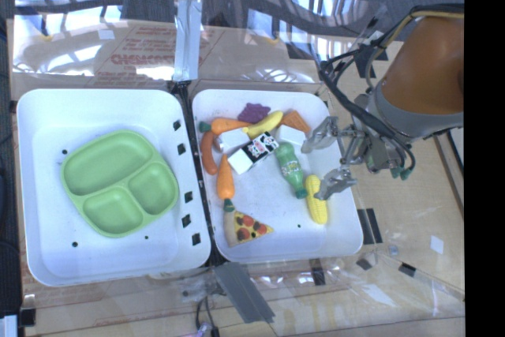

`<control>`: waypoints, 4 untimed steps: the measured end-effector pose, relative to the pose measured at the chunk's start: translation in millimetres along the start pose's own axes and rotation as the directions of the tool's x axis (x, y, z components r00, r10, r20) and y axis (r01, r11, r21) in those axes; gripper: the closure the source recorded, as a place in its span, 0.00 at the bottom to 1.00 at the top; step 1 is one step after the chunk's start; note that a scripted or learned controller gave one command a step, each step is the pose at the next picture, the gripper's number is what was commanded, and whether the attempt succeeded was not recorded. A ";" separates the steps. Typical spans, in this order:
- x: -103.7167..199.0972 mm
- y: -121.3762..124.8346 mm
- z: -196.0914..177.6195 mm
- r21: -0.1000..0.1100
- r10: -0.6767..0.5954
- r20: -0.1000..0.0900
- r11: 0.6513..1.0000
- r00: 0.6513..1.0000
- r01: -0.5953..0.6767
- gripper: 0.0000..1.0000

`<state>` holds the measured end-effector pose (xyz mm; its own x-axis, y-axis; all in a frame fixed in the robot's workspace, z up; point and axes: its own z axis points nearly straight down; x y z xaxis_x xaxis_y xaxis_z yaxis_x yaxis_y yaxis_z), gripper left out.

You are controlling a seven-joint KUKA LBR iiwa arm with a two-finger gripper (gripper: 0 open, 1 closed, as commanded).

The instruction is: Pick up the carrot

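The jaws stand wide apart with nothing between them, over the right edge of the right bin. The carrot lies well to their left on the bin floor. The corn cob sits just beside the lower finger, the green bottle a little further left.

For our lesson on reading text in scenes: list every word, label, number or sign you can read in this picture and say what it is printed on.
Red print on the cardboard sheet behind the bins: seen upside down and too blurred to read.
Label on the green bottle in the right bin: too small to read.
Black-and-white carton: a cow-spot pattern, with no legible words.
Nothing else bears readable text.
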<state>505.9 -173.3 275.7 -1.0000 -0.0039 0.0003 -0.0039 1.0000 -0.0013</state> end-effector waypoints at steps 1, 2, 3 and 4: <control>4.8 6.5 183.4 -0.001 -0.065 0.003 0.998 0.998 0.065 0.00; 3.6 8.9 173.8 -0.001 -0.074 0.003 0.997 0.997 0.074 1.00; -16.7 16.3 36.7 0.003 0.005 0.013 1.000 1.000 -0.005 1.00; -11.9 22.2 14.9 0.000 0.098 0.004 0.995 0.995 -0.098 1.00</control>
<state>517.7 -151.0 260.8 -0.9955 0.0943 -0.0042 0.0943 0.9955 -0.0011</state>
